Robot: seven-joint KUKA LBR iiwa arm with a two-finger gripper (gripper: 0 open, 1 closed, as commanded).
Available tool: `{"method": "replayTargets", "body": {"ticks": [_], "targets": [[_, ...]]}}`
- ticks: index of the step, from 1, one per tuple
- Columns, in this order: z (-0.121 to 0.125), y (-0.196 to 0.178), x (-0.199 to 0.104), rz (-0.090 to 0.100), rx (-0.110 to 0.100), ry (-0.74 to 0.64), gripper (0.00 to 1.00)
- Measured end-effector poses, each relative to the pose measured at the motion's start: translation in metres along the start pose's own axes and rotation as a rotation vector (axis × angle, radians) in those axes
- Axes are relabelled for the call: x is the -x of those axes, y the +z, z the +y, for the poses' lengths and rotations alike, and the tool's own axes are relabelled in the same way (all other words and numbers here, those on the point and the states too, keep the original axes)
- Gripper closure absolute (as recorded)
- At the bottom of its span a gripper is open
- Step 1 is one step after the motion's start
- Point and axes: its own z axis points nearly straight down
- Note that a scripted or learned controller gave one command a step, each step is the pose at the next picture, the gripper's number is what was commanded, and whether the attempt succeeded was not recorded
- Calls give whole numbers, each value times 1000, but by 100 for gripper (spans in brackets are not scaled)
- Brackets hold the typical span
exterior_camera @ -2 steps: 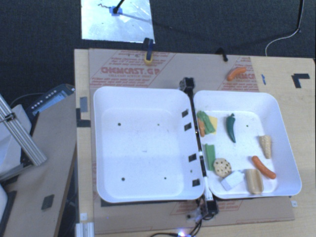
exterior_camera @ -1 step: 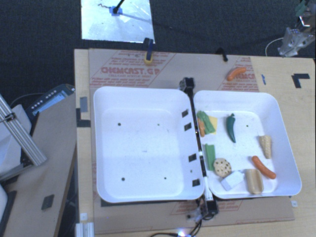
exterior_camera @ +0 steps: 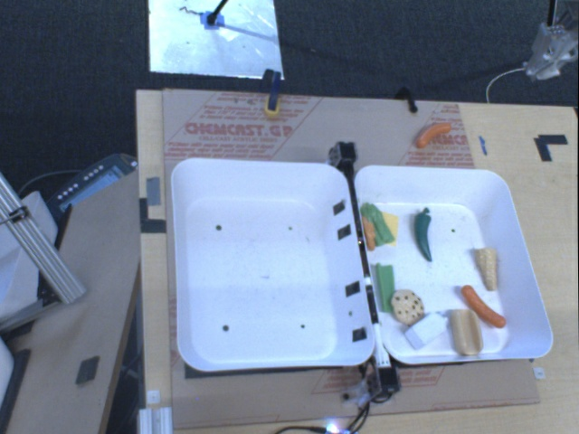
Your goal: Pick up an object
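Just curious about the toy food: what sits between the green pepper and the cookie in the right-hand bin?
In the camera view, only bare white bin floor lies between the pepper and the cookie. A green strip sits just left of that line.

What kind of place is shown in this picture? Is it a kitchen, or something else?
Probably a robotics lab bench, not a kitchen. Two shallow white bins sit clipped together on a board; the right bin holds toy food such as a green pepper and a cookie; cables run nearby.
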Motion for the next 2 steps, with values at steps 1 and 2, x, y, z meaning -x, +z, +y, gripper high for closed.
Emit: {"method": "replayTargets", "body": {"ticks": [1, 2], "targets": [[-4, -63, 0, 0, 3, -2, 100], [-68, -28, -38, 5, -8, -3, 100]]}}
